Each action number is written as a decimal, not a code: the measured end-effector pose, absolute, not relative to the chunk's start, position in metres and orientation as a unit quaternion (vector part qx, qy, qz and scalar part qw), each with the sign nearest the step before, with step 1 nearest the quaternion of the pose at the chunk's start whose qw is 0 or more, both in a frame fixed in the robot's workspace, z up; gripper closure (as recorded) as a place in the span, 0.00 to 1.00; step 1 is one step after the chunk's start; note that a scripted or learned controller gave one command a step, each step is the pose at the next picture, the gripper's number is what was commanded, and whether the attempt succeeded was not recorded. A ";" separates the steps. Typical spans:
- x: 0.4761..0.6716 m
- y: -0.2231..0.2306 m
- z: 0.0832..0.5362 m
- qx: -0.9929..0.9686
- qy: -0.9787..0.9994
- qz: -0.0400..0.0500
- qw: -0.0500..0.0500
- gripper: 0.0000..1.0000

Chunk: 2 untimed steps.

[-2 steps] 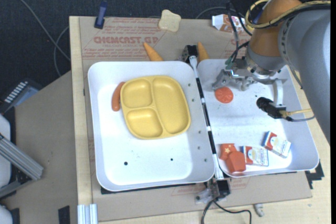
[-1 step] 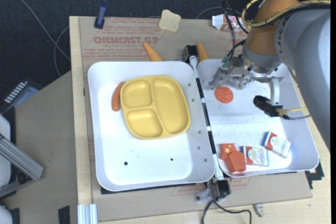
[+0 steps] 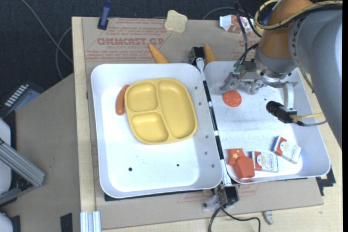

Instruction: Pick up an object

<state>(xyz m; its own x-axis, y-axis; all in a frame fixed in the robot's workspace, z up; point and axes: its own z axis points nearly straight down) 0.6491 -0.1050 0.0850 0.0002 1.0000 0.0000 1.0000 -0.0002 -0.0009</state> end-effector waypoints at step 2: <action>0.654 -0.100 0.085 -0.707 -0.707 0.000 0.000 0.00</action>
